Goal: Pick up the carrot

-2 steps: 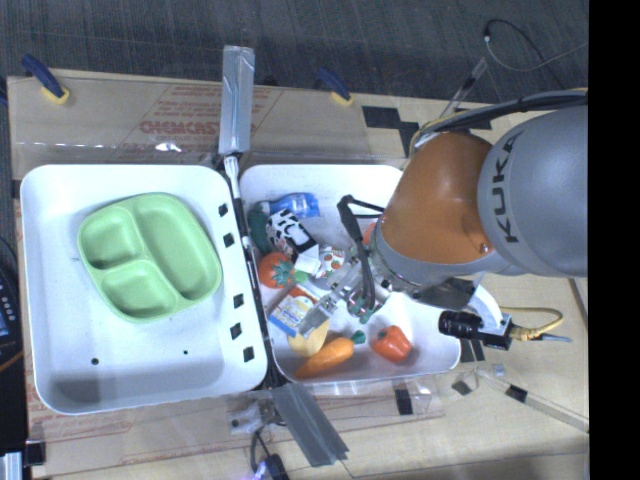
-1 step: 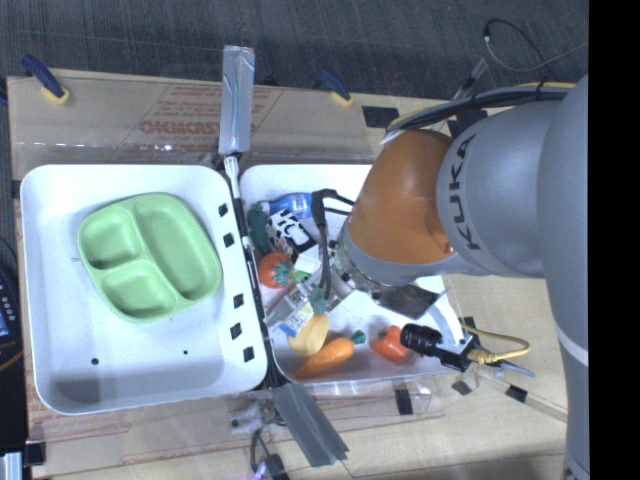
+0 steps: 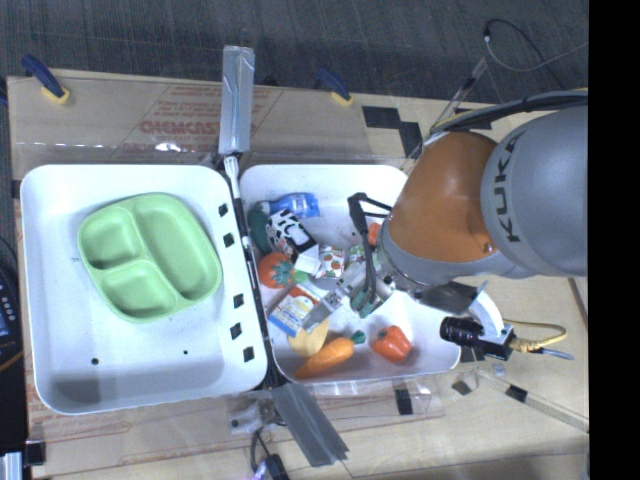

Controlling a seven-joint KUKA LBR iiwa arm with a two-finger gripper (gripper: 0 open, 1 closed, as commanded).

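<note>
Long orange carrot (image 3: 326,356) lies along the near edge of the right-hand shallow white bin (image 3: 420,370), tilted, fat end toward the small orange-red pepper (image 3: 392,342) just beside it. Two-finger gripper (image 3: 362,296) sits up and slightly right of the carrot, apart from it, down among the clutter. Can't tell if the jaws are spread or closed; nothing visibly between them. Yellow banana-like piece (image 3: 308,340) touches the carrot's upper side. Blue-and-white carton (image 3: 293,311), red tomato (image 3: 274,269) and black-and-white cow toy (image 3: 288,230) crowd the bin's left half. Left-hand white bin (image 3: 50,268) holds a green three-compartment plate (image 3: 150,255).
</note>
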